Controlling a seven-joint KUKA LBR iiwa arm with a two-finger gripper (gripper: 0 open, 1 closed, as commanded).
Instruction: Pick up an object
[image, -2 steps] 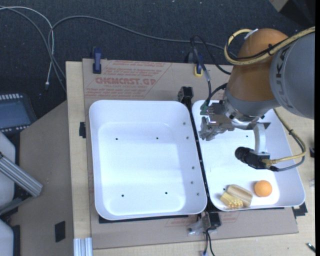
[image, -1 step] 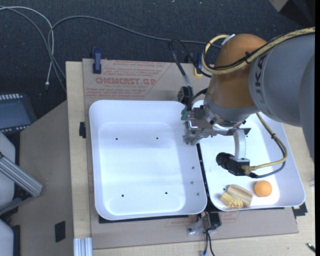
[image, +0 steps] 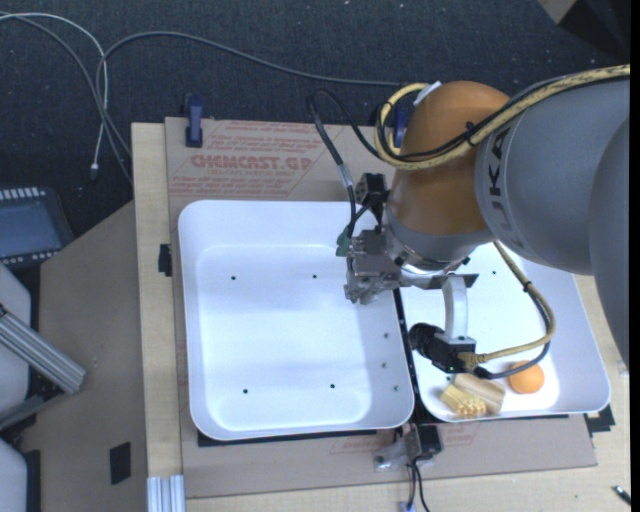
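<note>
My gripper (image: 362, 286) hangs over the right edge of the left white bin (image: 262, 340), close to the divide between the two bins. No object shows between it and the bin floor. An orange ball (image: 527, 378) lies at the front of the right white bin (image: 565, 325). Just left of the ball, a yellow ridged piece like a corn cob (image: 472, 396) rests against that bin's front rim. Both objects sit well to the front right of the gripper, and the grey arm with its orange band covers much of the right bin.
Both bins stand on a brown board (image: 250, 160) with red print, which lies on the bench. A blue clamp (image: 193, 120) is fixed at the board's back left. Loose cables (image: 95, 60) run over the dark floor behind.
</note>
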